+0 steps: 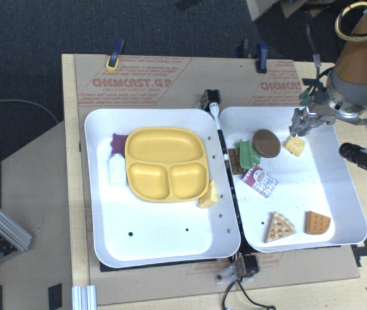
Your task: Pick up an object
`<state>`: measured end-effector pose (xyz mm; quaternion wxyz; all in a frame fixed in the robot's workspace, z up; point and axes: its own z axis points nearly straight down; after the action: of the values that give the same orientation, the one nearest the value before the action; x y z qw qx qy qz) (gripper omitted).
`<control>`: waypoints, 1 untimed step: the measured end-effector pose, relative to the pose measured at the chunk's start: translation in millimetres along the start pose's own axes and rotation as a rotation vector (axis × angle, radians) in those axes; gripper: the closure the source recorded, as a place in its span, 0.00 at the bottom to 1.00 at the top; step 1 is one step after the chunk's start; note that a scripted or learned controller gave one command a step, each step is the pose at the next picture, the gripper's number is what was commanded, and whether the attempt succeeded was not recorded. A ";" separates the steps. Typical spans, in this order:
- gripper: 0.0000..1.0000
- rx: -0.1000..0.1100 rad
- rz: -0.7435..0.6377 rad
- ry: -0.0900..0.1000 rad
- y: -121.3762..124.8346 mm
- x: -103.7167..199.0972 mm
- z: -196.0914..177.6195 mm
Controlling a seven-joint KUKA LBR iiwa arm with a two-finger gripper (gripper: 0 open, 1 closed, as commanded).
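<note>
Pale yellow block (pixel 294 146) just below the hand (pixel 298 125); finger state unclear, contact indistinct.

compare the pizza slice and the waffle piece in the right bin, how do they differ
The pizza slice is a pale triangle with red spots; the waffle piece is a darker orange, squarish block with a grid. The pizza slice lies left of the waffle piece. Both lie flat near the right bin front edge.

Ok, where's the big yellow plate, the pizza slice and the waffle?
yellow plate (pixel 166 163): camera view, middle of the tray, left bin.
pizza slice (pixel 279 227): camera view, centre of the slice, right bin.
waffle (pixel 317 223): camera view, centre of its face.
</note>
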<state>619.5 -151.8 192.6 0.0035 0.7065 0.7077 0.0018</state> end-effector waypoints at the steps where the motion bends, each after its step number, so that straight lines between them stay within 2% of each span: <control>1: 1.00 0.001 0.000 0.000 1.6 -0.2 -35.2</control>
<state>620.9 -151.9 227.8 0.0033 0.7067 0.7075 0.0017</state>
